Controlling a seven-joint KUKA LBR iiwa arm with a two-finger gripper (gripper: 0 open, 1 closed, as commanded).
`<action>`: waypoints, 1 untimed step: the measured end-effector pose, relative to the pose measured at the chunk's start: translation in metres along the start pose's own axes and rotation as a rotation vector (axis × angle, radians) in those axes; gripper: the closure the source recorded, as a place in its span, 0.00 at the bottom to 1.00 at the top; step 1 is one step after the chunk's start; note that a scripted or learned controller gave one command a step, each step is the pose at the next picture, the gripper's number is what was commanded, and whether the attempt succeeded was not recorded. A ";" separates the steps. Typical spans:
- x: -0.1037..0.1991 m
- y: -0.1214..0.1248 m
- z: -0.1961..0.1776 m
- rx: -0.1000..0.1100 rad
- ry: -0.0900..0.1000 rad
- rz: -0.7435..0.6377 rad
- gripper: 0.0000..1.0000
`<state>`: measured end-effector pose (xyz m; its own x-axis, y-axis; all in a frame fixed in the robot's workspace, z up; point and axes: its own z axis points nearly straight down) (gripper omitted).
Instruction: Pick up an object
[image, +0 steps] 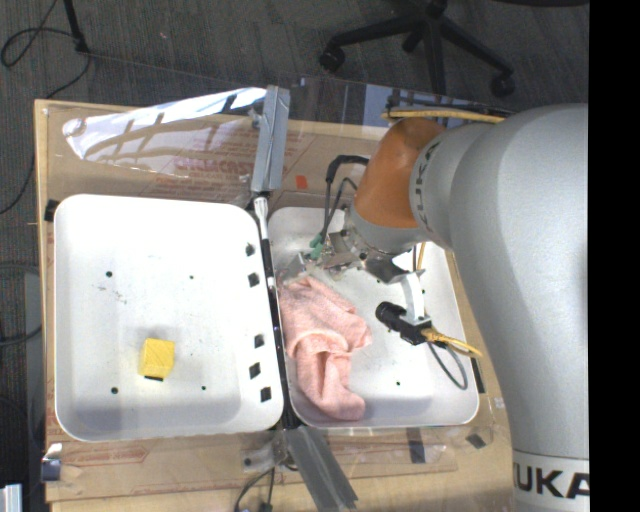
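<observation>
The bench (150, 150) carries 2 shallow white bins side by side. The left bin (150, 240) holds 1 small yellow block (157, 358), lying toward 7 o'clock on its floor and well apart from the walls. The right bin (440, 400) holds 1 pink cloth (322, 345), crumpled and stretched along the bin's left wall from centre down to 6 o'clock. The arm (500, 200), grey with an orange band (390, 180), enters from 3 o'clock and reaches down into the right bin. The gripper (335, 252) sits at 12 o'clock of the cloth, just beside or touching its upper edge. Whether the claw is spread or pressed together cannot be told; cables and fittings obscure it. A black cable fitting (400, 322) hangs just right of the cloth.
</observation>
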<state>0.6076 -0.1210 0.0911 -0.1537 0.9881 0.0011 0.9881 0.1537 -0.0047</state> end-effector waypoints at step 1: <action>0.034 0.004 -0.102 -0.004 -0.001 -0.129 0.00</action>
